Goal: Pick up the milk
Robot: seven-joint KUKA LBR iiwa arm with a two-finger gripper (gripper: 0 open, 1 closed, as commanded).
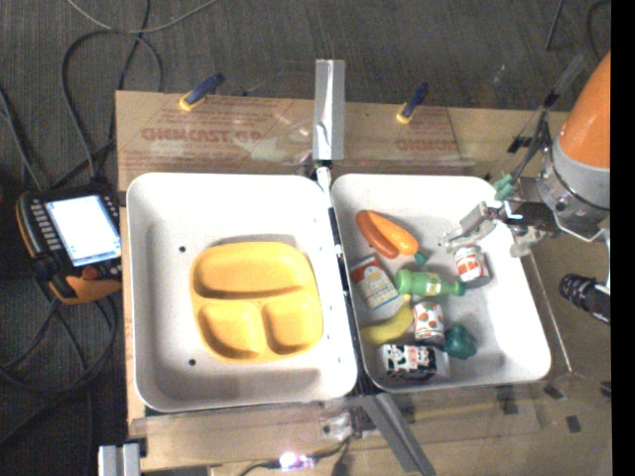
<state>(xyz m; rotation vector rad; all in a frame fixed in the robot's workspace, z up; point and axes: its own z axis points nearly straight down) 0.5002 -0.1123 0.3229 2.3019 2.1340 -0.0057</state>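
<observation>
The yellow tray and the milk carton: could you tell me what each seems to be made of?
The yellow tray looks like moulded plastic, smooth with a soft sheen and rounded compartments. The milk carton seems printed card or plastic, with black-and-white patches; too small to tell.

red print on cardboard [228, 132], unreadable

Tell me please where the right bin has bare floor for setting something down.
In the right bin, bare floor lies along the right wall, beside the green toy, and in the far left corner above the carrot. The near left part is crowded around the milk.
</observation>
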